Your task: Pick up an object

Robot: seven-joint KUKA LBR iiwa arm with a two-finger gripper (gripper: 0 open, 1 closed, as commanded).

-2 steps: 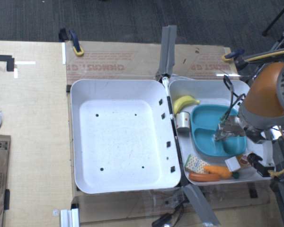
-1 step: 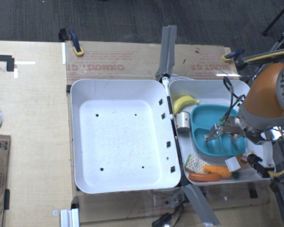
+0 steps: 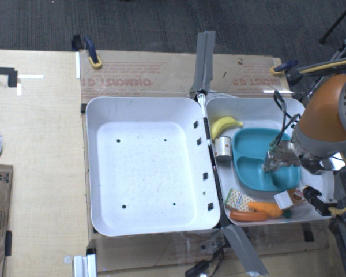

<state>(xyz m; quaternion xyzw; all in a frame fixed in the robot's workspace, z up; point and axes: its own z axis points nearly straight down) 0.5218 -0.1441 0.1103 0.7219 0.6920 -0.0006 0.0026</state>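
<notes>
The end effector [image 3: 273, 164] hangs over the blue dish [image 3: 259, 166] in the right bin [image 3: 251, 104]. I cannot tell its state. A banana [image 3: 224, 125] and a small can [image 3: 222, 147] lie beside the dish. A carrot [image 3: 264, 208] lies near the front wall. The left bin [image 3: 98, 154] sits alongside.

The scene is viewed by a single fixed camera set above the pale wooden bench [image 3: 34, 172], angled downward at a slant from some height. Both shallow white plastic bins [image 3: 144, 111] are taken in whole, side by side, with dark carpeted floor [image 3: 161, 10] seen beyond the bench's far edge.
</notes>
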